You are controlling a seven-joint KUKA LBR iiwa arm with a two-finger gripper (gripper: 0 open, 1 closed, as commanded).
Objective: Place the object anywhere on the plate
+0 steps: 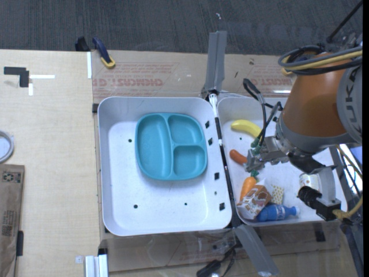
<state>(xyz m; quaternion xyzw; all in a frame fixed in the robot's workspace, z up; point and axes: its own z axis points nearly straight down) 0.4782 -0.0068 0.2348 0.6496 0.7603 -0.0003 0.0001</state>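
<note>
I'm over the right bin, gripper hanging low just above the toys, arm coming in from the right. Can't tell from this angle if my fingers are apart or together, too small & dark, and nothing visibly sits between them. So I'd call it: pick not yet made.

Candidates under me: orange sausage-ish piece just left of the tips, carrot a bit nearer, banana farther back, snack bag and blue bottle at the near edge. Closest to my tips is the sausage piece, w/ the carrot next.

Plate is the teal divided one in the left bin, well apart from me, bin walls between.

To do this well: centre over one item, not the gap btw two. Close across its narrow side, since round shapes roll out. Lift straight up, high enough to clear both bin walls, then go left. Any compartment is OK, so aim for the big left one, most margin. Release low so it doesn't bounce off.
</note>
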